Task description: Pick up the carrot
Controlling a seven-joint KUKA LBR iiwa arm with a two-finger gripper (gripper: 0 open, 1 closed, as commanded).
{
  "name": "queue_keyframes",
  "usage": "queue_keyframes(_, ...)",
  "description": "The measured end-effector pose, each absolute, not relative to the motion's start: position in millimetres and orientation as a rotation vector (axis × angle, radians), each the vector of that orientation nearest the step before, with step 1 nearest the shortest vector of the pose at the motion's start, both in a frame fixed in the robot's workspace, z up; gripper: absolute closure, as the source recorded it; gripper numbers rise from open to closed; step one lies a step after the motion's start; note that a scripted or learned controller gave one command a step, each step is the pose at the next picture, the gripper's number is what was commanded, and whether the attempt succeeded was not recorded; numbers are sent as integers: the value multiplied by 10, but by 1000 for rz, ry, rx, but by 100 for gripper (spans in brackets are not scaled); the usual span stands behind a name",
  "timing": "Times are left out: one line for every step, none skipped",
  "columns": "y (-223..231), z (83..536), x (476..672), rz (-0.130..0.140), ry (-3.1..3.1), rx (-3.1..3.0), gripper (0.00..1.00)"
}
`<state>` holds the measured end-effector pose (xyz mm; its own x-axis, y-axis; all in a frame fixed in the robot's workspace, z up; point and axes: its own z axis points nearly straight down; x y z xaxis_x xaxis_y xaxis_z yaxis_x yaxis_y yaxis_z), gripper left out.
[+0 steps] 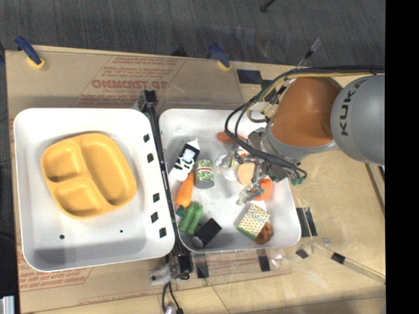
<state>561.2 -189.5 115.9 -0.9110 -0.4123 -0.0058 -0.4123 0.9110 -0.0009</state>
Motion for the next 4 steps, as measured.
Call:
queue_keyframes(-2084,1141,5907,-3,2923,-1138,0)
queue_keyframes(-1335,1962,5350,-6,2945,-1062,0)
queue_keyframes(-1193,921,5118,-7,2937,-1109,0)
queue_keyframes(-1039,1228,5746,-20,2819,-1383,0)
